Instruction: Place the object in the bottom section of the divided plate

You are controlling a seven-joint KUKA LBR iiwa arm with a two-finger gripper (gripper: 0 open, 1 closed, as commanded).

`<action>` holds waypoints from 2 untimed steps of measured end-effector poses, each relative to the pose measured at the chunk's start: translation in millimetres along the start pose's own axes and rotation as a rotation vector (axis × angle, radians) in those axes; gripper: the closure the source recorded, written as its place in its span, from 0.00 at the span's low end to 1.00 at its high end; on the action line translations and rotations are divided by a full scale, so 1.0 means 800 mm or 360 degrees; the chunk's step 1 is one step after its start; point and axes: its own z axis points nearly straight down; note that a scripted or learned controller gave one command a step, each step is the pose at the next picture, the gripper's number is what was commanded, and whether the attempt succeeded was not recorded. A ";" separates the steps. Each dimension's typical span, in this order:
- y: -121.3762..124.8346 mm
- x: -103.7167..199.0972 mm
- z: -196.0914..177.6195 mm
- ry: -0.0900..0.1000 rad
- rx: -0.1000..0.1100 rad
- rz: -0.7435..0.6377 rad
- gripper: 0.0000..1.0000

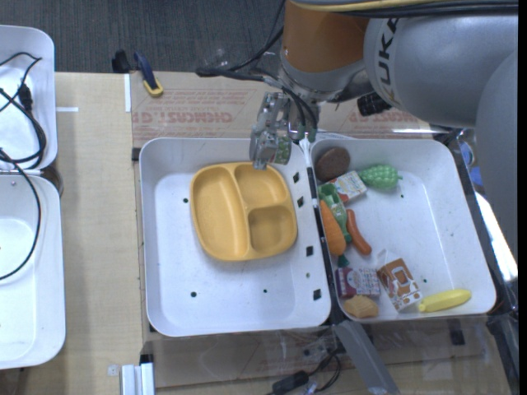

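Green object [282, 149] sat pinched between the fingers of the gripper [276, 151], hanging over the top rim of the yellow divided plate [222, 220] in the left bin [165, 286], toy food crowding the right bin [445, 220].

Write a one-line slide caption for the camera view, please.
Grey KUKA arm's gripper poised over the top edge of the yellow divided plastic plate in the left white bin; toy foods fill the right white bin.
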 end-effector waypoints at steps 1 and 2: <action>0.070 0.023 -0.027 -0.0005 -0.0003 -0.0125 1.00; -0.007 0.029 -0.008 0.0001 0.0000 0.0080 1.00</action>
